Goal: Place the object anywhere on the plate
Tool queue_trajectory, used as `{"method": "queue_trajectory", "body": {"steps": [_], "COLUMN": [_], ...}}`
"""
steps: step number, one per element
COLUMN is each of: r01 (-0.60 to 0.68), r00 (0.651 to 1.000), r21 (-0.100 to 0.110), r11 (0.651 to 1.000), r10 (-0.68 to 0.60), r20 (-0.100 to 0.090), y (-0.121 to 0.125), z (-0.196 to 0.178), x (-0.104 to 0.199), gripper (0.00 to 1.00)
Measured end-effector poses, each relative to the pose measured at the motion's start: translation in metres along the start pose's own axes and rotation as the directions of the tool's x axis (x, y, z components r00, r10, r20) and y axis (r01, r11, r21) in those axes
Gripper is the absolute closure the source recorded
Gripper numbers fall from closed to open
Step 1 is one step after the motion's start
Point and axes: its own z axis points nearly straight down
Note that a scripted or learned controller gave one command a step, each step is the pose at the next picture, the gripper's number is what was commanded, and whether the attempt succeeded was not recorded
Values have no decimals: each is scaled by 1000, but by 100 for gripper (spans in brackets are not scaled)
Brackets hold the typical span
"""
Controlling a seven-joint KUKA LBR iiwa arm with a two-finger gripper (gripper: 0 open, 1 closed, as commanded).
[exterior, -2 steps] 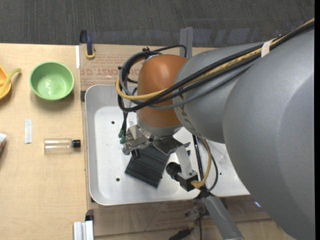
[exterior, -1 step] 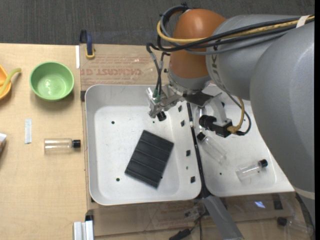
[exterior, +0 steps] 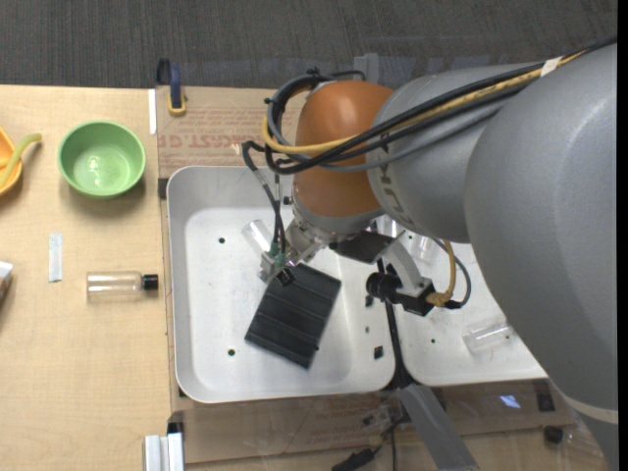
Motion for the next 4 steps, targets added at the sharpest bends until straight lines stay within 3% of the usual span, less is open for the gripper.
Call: {"method": "queue_trajectory", "body": {"steps": [1, 2, 3, 4], "r01": [-145, 78, 78, 316], "r00": [989, 997, 997, 949], "r21": [-2, -4, -4, -4], "r11": [989, 997, 997, 949], "r10": [145, -78, -78, -316], "r20": [1, 4, 4, 6], "y": [-23, 13, 13, -28], "z": [-34, -41, -41, -107], "x": [-144, -160, -160, -205], "gripper": [100, 100, 0, 0]}}
